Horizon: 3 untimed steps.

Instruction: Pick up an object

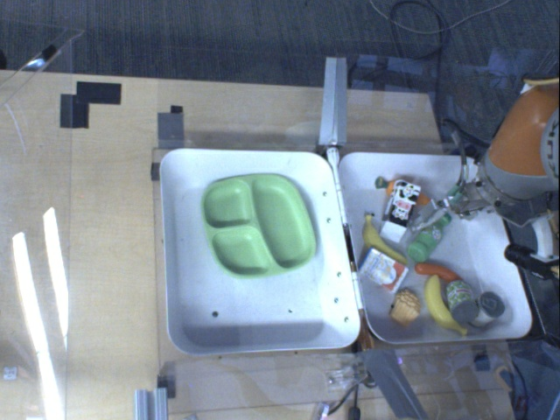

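Nothing is lifted yet: the gripper (pixel 451 201) hangs low over the right bin (pixel 516 326), its fingers spread beside the green bottle (pixel 426 239) at five o'clock. Closing and lifting remain.

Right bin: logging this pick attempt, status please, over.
Hand low over right bin, at the green bottle; grip state unclear. Nothing seen lifted. Cow-print carton and banana crowd close beside it.
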Available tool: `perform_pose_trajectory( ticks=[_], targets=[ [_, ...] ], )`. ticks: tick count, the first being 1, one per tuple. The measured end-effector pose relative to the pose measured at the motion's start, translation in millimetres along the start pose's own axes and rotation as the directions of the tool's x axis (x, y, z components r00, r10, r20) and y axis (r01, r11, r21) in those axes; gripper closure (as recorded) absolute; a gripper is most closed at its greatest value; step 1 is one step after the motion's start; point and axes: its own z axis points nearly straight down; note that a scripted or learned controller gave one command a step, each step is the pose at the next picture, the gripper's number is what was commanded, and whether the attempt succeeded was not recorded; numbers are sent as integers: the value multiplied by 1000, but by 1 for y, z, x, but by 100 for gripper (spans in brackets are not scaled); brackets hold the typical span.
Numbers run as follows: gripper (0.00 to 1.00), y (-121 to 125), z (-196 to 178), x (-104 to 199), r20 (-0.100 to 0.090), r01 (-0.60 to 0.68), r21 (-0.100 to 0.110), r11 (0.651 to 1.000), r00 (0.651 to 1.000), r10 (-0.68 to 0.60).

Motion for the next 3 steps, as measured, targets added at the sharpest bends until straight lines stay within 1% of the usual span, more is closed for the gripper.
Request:
perform_pose_trajectory(
  ticks=[1, 2, 3],
  targets=[
    [0, -23, -1, 6, 0, -70, -5, 998, 998, 70],
    [100, -22, -13, 5, 6, -69, -11, 998, 998, 69],
    [100, 42, -105, 75, 7, -29, -4, 1000, 1000, 29]
  ],
)
